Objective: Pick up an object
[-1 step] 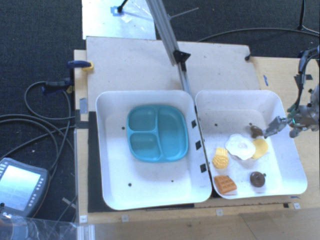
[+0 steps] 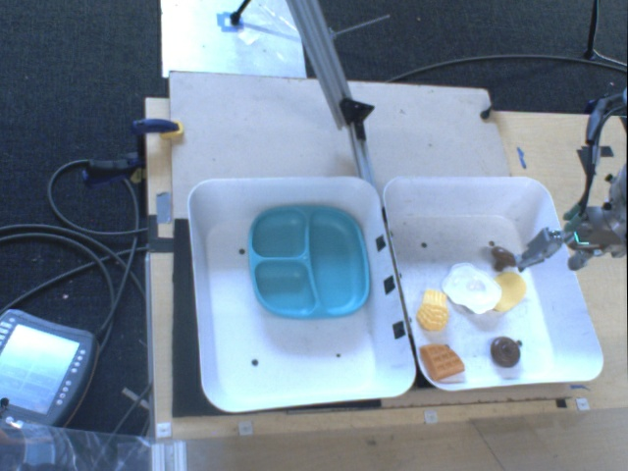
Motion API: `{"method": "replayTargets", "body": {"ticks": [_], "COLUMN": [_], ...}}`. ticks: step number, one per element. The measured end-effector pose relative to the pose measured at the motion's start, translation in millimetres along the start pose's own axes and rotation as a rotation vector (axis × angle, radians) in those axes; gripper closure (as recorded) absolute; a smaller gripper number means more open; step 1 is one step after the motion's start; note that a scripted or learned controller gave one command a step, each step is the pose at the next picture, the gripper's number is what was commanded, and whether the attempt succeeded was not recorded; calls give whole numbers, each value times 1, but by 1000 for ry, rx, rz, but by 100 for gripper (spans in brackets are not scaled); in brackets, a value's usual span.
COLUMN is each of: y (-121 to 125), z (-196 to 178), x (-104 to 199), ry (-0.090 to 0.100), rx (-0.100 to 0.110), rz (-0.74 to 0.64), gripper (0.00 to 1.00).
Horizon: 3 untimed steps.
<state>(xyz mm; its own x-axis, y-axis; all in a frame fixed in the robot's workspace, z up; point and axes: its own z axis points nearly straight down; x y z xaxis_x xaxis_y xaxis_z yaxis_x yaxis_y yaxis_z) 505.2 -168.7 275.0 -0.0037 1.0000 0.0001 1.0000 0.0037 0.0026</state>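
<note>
Pale bench (image 2: 294, 126) on dark carpet, left bin (image 2: 216, 361) with teal divided plate (image 2: 308, 261), right bin (image 2: 564, 346) with fried egg (image 2: 473, 288), corn (image 2: 433, 310), waffle (image 2: 442, 361), my gripper (image 2: 538, 247) at its far right, jaw state I cannot tell.

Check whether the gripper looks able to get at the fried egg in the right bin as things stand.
Probably yes. The gripper is just above and right of the fried egg, which lies uncovered on top; the yellow piece beside it touches its edge.
</note>
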Motion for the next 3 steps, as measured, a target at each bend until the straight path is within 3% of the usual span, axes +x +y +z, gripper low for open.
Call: {"method": "replayTargets", "body": {"ticks": [3], "y": [4], "z": [173], "x": [12], "ry": [2], "rx": [7], "rz": [3], "gripper": [0]}}
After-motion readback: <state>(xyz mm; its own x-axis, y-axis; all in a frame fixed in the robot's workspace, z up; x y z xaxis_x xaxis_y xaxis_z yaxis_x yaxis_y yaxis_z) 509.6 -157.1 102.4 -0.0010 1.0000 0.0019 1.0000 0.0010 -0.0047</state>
